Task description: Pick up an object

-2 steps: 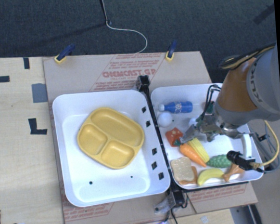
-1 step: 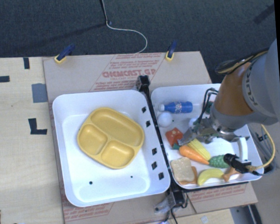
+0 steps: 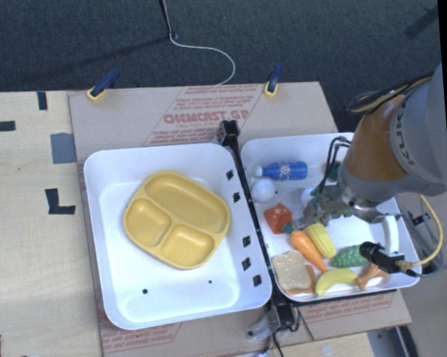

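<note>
Two white bins sit side by side on the bench; the left bin holds a yellow divided plate, and the right bin holds a heap of toy food. The arm reaches in from the right, and its gripper is low over the middle of that heap. Whether the gripper is spread or pressed together cannot be told from this slant, and nothing can be seen pinched in it.

Directly under and just toward the camera from the gripper lies a yellow corn cob, touching an orange carrot on its left. Both lie with their long axes slanting from upper left to lower right. A red pepper sits just to the gripper's left, a blue bottle and a white ball farther up, and a slice of bread, a banana and a green vegetable along the near wall.

The corn looks the nearest candidate, so a grasp would likely need to close across its slanted axis.
</note>
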Robot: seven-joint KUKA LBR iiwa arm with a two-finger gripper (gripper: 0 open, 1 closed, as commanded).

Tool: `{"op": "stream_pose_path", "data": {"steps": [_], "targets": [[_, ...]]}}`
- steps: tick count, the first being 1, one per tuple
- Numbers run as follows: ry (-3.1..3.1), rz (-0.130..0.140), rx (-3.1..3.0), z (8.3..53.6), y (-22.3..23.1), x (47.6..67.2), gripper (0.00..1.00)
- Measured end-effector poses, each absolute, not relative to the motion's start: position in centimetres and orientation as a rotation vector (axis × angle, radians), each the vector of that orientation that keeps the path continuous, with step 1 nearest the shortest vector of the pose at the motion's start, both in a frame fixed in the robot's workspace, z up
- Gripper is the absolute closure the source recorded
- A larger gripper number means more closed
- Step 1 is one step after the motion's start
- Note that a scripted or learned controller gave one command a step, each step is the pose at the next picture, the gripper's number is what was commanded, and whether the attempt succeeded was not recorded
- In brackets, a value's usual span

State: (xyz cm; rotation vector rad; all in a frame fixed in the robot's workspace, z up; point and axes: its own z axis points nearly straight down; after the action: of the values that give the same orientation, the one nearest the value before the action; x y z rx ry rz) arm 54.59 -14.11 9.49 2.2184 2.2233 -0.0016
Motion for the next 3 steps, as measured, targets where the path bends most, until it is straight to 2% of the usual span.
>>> {"op": "stream_pose_path", "data": {"steps": [2,3], "targets": [[2.222,0.004,2.216,20.7,-14.5,54.3,1.00],[2.223,0.001,2.219,22.5,-14.4,54.3,1.00]]}}
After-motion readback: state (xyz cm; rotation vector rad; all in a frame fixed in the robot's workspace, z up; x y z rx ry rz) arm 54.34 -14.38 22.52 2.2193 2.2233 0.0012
